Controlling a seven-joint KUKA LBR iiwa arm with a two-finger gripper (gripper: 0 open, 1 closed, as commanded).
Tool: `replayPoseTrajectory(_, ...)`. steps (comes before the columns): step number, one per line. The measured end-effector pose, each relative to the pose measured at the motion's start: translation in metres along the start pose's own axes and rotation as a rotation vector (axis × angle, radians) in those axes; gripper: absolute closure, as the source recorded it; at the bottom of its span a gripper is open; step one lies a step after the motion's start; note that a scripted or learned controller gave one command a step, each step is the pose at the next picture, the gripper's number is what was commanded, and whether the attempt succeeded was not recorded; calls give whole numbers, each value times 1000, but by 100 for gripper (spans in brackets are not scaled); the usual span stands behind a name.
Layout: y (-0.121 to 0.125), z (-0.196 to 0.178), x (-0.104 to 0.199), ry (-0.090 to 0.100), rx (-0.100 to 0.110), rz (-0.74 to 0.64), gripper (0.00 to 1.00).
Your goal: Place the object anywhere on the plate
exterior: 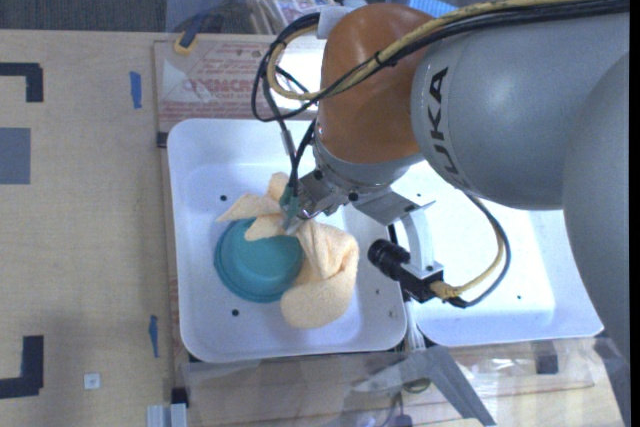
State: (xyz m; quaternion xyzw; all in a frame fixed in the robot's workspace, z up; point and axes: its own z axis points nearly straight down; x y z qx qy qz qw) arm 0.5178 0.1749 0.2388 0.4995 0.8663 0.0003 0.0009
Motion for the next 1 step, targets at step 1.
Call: replayPoseTrajectory(1, 0, 0, 0, 0, -1, 0, 0)
